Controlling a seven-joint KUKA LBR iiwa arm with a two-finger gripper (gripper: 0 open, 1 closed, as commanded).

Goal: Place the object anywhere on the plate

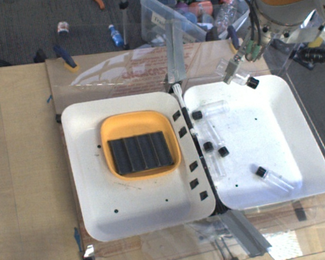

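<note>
An orange plate (108, 133) sits in the left bin (90, 213), and a dark ribbed rectangular block (140, 153) lies flat on it. Several clear vials with black caps lie in the right bin (292, 121): one near the divider (207, 111), two close together (214, 146), and one at the front right (273, 178). My gripper (246, 56) hangs over the right bin's back edge. A clear vial with a black cap (240, 76) is directly under it, but whether it is held is unclear.
A clear tub of colourful objects (193, 3) stands behind the bins. Small tools lie on the dark floor at the back left (63, 29). A metal divider rail (174, 59) runs between the bins. Cables hang from the arm's wrist (255, 19).
</note>
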